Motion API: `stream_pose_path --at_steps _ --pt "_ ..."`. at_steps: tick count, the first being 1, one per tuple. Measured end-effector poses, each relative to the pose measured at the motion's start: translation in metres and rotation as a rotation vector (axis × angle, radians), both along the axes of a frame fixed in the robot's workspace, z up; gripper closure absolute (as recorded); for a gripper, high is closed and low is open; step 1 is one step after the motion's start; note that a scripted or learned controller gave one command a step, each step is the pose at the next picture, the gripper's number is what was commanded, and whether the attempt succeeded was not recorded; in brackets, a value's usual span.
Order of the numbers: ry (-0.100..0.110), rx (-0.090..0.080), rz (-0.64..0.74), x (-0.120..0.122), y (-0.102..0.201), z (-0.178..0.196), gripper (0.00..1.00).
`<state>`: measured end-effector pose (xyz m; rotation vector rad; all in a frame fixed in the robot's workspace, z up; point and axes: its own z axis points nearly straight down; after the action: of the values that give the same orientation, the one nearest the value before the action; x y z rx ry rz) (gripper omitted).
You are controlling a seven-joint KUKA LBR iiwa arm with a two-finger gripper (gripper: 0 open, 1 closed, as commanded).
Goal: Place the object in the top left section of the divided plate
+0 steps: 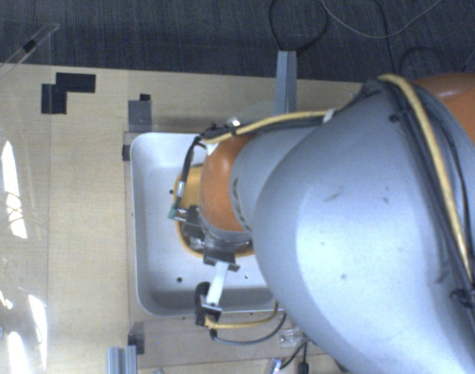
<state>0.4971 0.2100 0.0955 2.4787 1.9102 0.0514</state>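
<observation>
One white bin [147,232] lay beneath my arm [338,232] on the tabletop [81,209], with a yellow plate rim [182,197] showing beside the orange band [221,185]. I could not tell the state of my end effector [212,244] or where the object lay, as my arm covered both.

We find the tabletop [73,232] spread across the view, with the floor [143,14] behind it, where loose cables [299,14] lie. A bin [153,232] sits on the tabletop left of centre, with a post [286,80] behind its far edge, a bracket [140,114] at its far left corner and taped marks [65,90] further left. The arm [362,232] reaches in from the right above the bin, covering its right part.
</observation>
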Motion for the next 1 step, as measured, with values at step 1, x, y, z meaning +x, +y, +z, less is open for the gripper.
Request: stream_pose_path --at_steps 1 --pt "0.001 0.0 -0.233 0.0011 0.021 -0.0004 1.0"
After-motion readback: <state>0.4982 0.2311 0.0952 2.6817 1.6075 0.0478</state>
